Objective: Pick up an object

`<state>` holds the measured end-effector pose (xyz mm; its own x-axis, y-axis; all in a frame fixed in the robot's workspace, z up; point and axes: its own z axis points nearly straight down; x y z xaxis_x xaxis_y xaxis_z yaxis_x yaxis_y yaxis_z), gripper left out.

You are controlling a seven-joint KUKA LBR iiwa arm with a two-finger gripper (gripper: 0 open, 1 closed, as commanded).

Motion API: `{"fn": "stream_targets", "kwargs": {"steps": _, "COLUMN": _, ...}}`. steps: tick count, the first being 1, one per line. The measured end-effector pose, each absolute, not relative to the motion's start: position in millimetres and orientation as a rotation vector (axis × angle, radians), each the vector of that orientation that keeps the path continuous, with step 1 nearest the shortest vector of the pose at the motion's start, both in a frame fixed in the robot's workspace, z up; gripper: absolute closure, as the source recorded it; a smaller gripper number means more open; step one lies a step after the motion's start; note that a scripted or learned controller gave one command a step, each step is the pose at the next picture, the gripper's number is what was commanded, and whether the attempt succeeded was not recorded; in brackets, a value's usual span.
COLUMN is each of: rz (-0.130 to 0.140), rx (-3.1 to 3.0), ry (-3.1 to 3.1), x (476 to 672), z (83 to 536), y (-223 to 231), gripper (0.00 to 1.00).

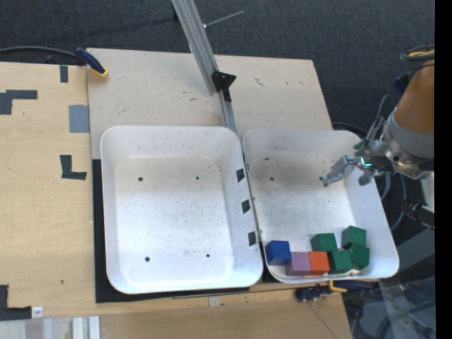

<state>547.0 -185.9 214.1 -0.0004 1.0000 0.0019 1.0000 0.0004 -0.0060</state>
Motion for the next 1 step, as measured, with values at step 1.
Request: {"fn": "stream_targets", "kwargs": {"steps": 1, "rz": 0.001, "rx": -2.218, "ry": -2.223, "x": 548.2, "z": 216.7, "y": -185.7, "gripper": 0.00}}
